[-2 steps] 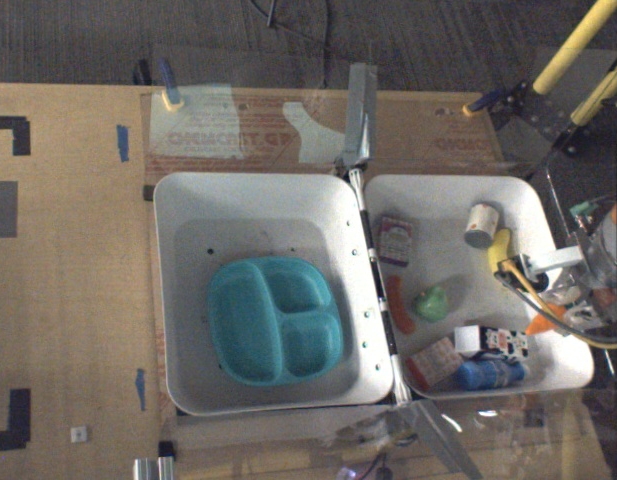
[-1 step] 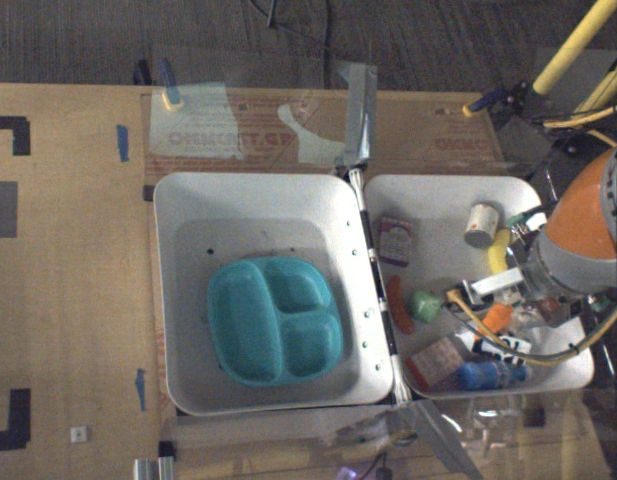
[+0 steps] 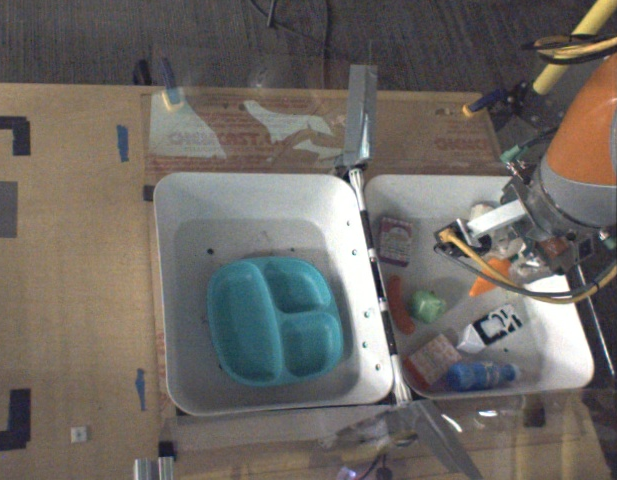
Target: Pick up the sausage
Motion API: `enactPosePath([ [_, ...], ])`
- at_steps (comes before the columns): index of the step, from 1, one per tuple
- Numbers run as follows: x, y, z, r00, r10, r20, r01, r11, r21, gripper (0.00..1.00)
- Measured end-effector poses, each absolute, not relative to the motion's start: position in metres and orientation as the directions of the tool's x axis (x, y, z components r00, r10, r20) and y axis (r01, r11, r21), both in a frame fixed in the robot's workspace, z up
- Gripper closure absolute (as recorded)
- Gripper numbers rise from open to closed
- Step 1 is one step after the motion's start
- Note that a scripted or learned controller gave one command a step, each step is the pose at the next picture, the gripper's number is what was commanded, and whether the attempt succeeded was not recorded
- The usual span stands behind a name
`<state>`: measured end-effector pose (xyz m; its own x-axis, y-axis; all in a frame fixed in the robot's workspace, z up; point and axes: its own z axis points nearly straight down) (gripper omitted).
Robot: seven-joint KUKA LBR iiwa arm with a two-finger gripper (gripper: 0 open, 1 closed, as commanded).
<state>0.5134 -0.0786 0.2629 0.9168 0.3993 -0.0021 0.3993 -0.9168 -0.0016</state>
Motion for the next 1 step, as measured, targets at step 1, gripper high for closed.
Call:
enactPosePath([
  [1,0.5105,-0.0654,0.2230,0.809,0.588,-0.003,0.588,-0.809,-0.006,1.00],
])
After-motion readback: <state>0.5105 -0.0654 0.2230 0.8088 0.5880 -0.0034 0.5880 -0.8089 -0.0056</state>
